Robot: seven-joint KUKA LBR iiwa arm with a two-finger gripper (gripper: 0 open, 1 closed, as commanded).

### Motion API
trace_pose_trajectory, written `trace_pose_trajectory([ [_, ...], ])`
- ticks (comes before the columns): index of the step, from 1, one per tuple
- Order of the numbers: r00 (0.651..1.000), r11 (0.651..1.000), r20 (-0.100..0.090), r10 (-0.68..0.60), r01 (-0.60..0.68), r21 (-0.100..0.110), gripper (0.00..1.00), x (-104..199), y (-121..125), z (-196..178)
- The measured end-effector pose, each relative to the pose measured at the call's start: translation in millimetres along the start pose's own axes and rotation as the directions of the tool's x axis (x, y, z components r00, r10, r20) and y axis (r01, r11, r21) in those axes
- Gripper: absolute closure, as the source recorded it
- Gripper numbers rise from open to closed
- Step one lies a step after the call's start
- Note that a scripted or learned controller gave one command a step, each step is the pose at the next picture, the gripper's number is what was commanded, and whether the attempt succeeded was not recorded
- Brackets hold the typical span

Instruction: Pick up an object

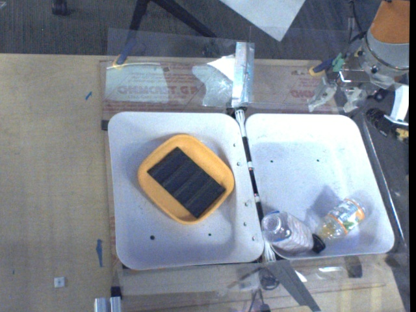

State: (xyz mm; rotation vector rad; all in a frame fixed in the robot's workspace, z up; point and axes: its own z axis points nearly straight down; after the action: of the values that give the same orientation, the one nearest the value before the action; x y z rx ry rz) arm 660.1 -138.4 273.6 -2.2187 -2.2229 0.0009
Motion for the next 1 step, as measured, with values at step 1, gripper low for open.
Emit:
trace_pose_trajectory([
  [1, 0.998, 0.998, 0.001, 0.059, -0.059, -0.001, 0.0, 35.8, -80.1, 97.1],
])
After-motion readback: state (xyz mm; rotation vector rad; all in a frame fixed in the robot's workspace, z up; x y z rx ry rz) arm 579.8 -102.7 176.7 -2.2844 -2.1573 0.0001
